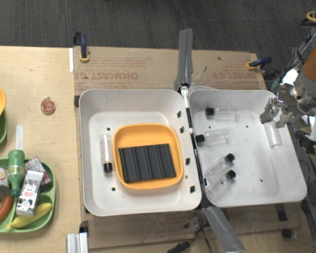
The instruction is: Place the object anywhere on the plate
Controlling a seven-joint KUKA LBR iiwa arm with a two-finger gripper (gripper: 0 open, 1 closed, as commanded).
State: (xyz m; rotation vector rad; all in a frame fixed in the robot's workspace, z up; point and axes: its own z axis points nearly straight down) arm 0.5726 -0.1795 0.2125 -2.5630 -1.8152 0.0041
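My pincer (274, 121) hangs over the right bin's (253, 191) right side; I cannot tell its state. A clear vial (274, 137) lies just beneath, lengthwise toward me; the plate (147, 132) sits far left.

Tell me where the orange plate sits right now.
The orange plate lies in the left white bin, roughly centred, with a dark ribbed block resting on it. A clear vial with a black cap lies just off its left edge.
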